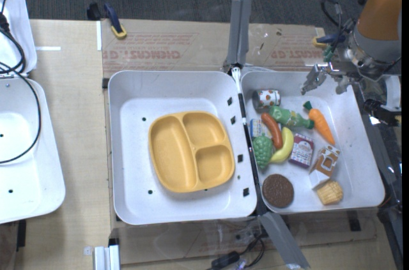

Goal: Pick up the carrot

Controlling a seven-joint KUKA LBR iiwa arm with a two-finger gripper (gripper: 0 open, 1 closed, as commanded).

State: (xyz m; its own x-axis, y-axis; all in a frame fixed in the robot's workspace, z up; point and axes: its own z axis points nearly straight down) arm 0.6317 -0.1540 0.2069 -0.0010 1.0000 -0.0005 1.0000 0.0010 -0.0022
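The orange carrot (321,124), with a green top, lies tilted in the upper right part of the right bin (364,154). Its green end points up and to the left. My gripper (327,82) hangs above the bin's far right corner, a little up and beyond the carrot. Its two grey fingers (312,79) are spread apart with nothing between them, so the gripper is open. The arm's orange band (381,4) rises behind it at the right.
Around the carrot in the right bin lie a green vegetable (289,116), a small can (269,97), a red sausage (272,129), a banana (285,146), broccoli (262,151), a red packet (301,151), a small box (326,161), a brown cookie (278,190) and a yellow piece (329,193). The left bin holds a yellow divided plate (192,150).
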